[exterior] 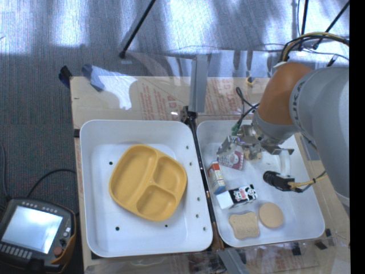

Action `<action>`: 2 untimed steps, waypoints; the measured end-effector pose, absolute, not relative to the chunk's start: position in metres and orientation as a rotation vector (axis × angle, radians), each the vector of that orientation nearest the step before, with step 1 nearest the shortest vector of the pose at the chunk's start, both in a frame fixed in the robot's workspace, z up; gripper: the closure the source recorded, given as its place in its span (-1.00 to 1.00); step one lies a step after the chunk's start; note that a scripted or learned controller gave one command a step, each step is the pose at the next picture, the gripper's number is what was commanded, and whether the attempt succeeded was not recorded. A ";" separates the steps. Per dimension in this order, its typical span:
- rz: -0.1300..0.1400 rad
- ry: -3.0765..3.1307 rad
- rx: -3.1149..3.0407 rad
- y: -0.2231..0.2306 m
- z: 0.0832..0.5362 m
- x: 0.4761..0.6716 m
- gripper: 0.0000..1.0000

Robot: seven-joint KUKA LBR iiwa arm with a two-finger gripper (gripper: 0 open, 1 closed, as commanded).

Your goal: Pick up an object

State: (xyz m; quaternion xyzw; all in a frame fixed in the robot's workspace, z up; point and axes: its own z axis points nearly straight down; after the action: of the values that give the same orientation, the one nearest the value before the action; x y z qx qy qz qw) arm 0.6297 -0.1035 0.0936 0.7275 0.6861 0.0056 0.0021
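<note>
My gripper [242,143] hangs low over the back left part of the right bin [311,210], right above a small pink and white carton [231,160] and touching or nearly touching its top. In front of that carton lie a small red and blue carton [215,176] and a black and white milk carton [239,196]. A slice of toast [244,225] and a round cookie [271,214] lie near the bin's front edge. The grey arm with its orange band [279,99] reaches in from the right.
A yellow divided plate [148,181] lies in the left bin [94,153]. A black plug on a yellow cable [278,179] hangs from the arm over the right bin. A blue and white cloth [108,81] lies on the bench at the back left.
</note>
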 end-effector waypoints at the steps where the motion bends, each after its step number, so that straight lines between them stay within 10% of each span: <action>1: 0.012 2.145 2.281 -0.108 0.103 0.631 1.00; 2: 0.021 1.716 2.613 -0.087 0.097 0.611 1.00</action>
State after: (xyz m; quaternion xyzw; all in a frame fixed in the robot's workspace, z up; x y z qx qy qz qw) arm 0.6114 -0.0871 0.0966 0.8359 0.5488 0.0067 0.0077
